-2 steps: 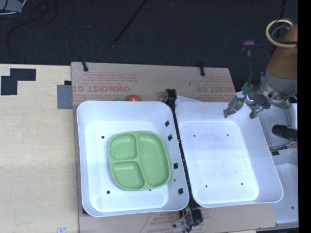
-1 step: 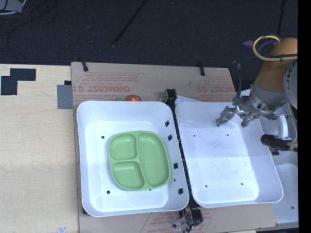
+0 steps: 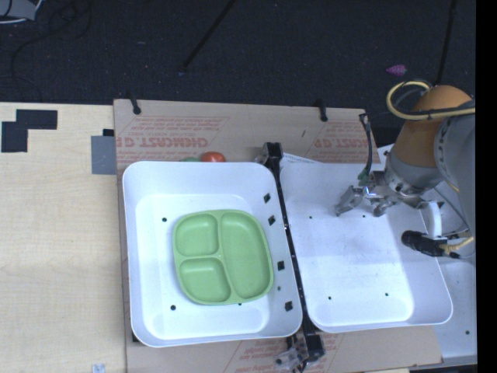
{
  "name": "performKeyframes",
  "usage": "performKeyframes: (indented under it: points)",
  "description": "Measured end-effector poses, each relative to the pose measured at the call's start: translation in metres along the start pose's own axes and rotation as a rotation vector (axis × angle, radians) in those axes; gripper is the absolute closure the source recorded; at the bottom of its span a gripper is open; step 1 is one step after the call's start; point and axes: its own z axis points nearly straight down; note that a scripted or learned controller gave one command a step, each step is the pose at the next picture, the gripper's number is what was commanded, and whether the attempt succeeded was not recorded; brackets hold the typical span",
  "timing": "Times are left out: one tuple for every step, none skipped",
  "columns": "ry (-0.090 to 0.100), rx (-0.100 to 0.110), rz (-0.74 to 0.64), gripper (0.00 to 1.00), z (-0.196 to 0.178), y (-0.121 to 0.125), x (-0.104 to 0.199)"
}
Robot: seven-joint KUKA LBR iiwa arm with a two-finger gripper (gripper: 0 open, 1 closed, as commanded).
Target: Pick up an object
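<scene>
Resting on printed cardboard (image 3: 233,134) over a pale wooden bench (image 3: 54,239), two white bins sat side by side. A green divided plate (image 3: 223,256) lay in the left bin (image 3: 147,193). Over the right bin (image 3: 365,286), the gripper (image 3: 359,202) hung with nothing between its spread fingers. Dark floor (image 3: 233,37) lay beyond.

Two white bins (image 3: 147,208); one green divided plate (image 3: 222,256).

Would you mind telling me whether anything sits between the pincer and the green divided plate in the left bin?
Yes. The pincer is over the right bin, while the green plate lies in the left bin. The bins' adjoining walls, with black clips along them, lie between.
</scene>
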Motion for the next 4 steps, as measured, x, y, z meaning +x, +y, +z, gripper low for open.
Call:
performKeyframes:
  points:
    - [0.0, -0.003, 0.0, 0.0, -0.002, 0.0, 0.0]
    - [-0.001, -0.003, -0.001, 1.0, -0.013, 0.0, 0.0]
    - [-0.002, -0.01, -0.001, 1.0, -0.075, -0.003, 0.002]
    - [-0.002, -0.009, -0.002, 1.0, -0.13, 0.004, 0.01]
